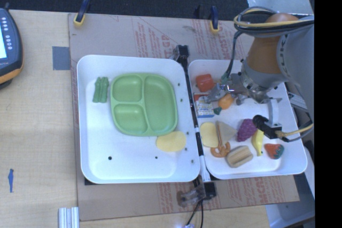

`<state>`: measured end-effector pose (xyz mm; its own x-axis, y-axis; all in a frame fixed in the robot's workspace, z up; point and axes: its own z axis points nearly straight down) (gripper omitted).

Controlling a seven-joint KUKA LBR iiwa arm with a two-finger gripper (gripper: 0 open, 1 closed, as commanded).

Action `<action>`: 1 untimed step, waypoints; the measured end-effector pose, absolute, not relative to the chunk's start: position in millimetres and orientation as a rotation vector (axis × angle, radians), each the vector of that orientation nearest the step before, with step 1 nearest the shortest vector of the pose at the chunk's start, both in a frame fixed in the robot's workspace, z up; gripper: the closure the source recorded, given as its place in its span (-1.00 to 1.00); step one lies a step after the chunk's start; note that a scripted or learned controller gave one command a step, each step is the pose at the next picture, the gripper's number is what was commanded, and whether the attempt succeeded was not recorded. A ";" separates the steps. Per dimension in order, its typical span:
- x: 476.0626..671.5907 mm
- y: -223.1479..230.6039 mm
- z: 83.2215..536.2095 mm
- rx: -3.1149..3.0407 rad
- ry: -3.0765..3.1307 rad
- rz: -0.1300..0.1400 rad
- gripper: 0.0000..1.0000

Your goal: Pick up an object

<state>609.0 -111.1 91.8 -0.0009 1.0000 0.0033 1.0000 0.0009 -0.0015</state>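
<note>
Two white bins sit side by side on the table (37,131), and the arm (278,56) comes in over the right bin (288,168). Its gripper (227,94) hangs low above that bin's upper left part, metal fingers amid the toys, with a small orange piece (226,101) right at the fingertips. Whether the fingers are spread or closed on it, I cannot tell; the wrist hides too much.

No single item is marked out for lifting. Just beside the gripper, toward the left bin, lies a red-orange chunk (204,82), blocky and matte. Below the gripper sit a pale yellow wedge (209,134), a purple bunch of grapes (246,129) with a knobbly surface, and a small banana (258,142) whose long axis runs roughly up and down the bin. A tan bread roll (239,156) lies further down, its long axis tilted across the bin, touching a pretzel (219,148).

Well away from the gripper, the left bin (96,163) holds a smooth green divided plate (144,104), a ribbed green vegetable (100,89) lying lengthwise along the bin's side, and a flat yellow disc (171,141).
</note>
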 end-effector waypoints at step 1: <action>649.6 -99.0 93.4 -2.189 -2.208 0.059 -1.00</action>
